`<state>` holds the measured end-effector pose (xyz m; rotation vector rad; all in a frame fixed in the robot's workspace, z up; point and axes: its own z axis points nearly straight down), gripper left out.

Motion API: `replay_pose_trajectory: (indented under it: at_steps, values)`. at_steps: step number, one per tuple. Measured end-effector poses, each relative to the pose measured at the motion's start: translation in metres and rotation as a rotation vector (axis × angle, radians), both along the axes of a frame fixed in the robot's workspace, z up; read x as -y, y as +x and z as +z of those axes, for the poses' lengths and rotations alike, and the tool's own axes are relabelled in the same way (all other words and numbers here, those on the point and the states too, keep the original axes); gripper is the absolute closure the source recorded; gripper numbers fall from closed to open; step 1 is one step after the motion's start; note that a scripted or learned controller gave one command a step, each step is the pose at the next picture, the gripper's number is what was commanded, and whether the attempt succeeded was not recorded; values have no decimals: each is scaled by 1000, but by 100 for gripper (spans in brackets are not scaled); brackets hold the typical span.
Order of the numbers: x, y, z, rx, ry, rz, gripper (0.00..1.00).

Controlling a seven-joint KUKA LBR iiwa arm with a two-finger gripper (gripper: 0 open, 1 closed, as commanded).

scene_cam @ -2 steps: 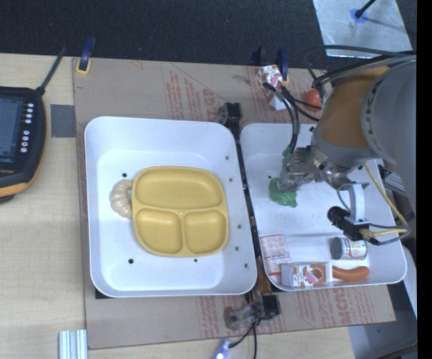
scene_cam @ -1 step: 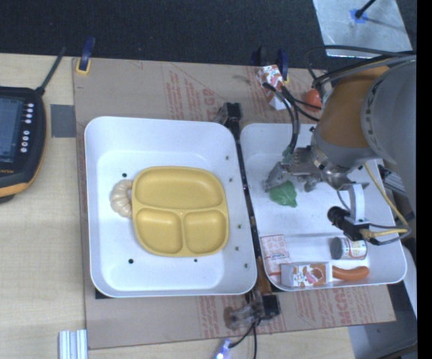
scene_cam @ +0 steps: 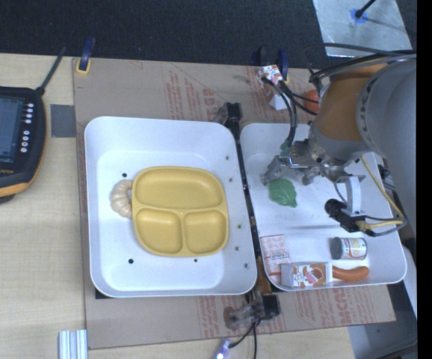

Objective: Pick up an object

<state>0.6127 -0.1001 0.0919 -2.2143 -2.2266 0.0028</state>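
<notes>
While beside green leaf (scene_cam: 282,193), claw (scene_cam: 282,167) hovering.

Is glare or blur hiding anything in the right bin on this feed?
Camera view: even light, soft shadows, no strong glare on the right bin. The green object is soft-edged but readable. The arm blocks the bin's upper right corner. Labels on the small jar and packet are too blurred to read.
</notes>
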Motion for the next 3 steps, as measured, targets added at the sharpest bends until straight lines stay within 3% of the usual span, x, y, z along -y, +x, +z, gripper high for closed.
replay_pose_trajectory:
  at_steps: [1,2,3]
  values:
    - [-8,3,0,1,0,0,0]
    - [4,-18,0,-2,-1,-1,0]
    - [4,-18,10,-4,0,1,100]
